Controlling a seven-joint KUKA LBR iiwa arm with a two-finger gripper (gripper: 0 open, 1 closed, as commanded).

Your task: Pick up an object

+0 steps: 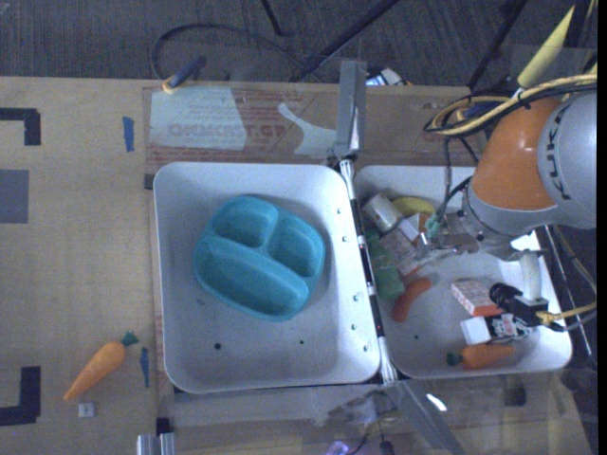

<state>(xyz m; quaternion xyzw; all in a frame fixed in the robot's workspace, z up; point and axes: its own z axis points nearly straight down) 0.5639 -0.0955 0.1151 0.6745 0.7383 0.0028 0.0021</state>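
Gripper (438, 238) fingers could not be made out beneath the grey arm (541, 169), so whether anything was grasped or the gripper was released could not be told. Its tip was seen low over the right bin (555, 349), above a cluster of small things at the bin's ten o'clock corner: a yellow banana (413, 204), a pale packet (379, 211) and a green item (386, 275), all too crowded to separate clearly.

At about seven o'clock from the tip, a red sausage (411, 299) was seen lying on the bin floor, its long axis running from two o'clock to eight o'clock. At five o'clock, a small pink-and-white box (470, 296) was seen near the middle of the bin. An orange carrot (486, 355) was seen at the bin's six o'clock edge, lying nearly level, its green end toward nine o'clock.

In the left bin (180, 339), a blue divided plate (260, 256) was seen lying flat. Outside the bins, on the bench (76, 254) at eight o'clock, a second carrot (96, 369) was seen, its leafy end toward one o'clock.
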